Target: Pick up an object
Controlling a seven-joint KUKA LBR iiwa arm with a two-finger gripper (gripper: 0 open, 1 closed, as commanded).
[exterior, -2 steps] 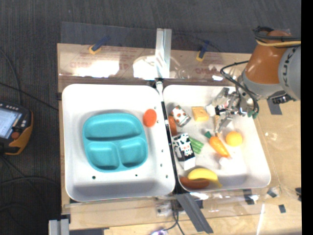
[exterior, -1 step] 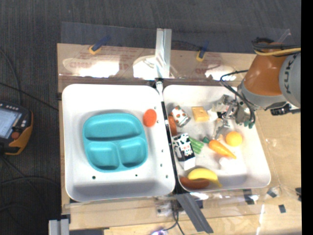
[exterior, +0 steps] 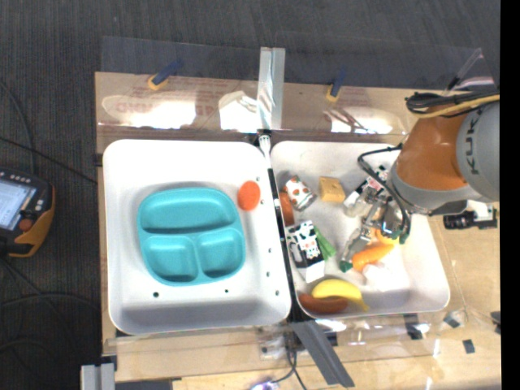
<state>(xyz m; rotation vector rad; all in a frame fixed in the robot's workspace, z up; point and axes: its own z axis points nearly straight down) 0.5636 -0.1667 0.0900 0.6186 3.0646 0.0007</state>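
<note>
Nearest the lens, at six o'clock in the right bin [exterior: 422, 291]: a banana [exterior: 340, 288] lying on a brown fruit [exterior: 323, 303], long axis running nine to three. Just above, toward one o'clock, a carrot [exterior: 372, 255], orange body with a green tip, long axis tilted from eight up to two. Right over the carrot's upper end, the gripper [exterior: 375, 227], hung from the orange-banded arm [exterior: 435, 165] coming in from three o'clock. Fingers too tangled with wires and clutter to read: cannot tell whether spread or closed, and nothing plainly between them. Key relation, then: carrot sits at six to seven o'clock from the gripper, near touching, so likely the target; a short drop straight down, with jaws set across that tilted axis, looks the best bet. Further round, a cow-print carton [exterior: 304, 240] at nine o'clock of the gripper, a tan block [exterior: 331, 188] at eleven. Over in the left bin [exterior: 122, 299], a teal tray [exterior: 192, 234] and an orange ball [exterior: 249, 194], well apart.
</note>
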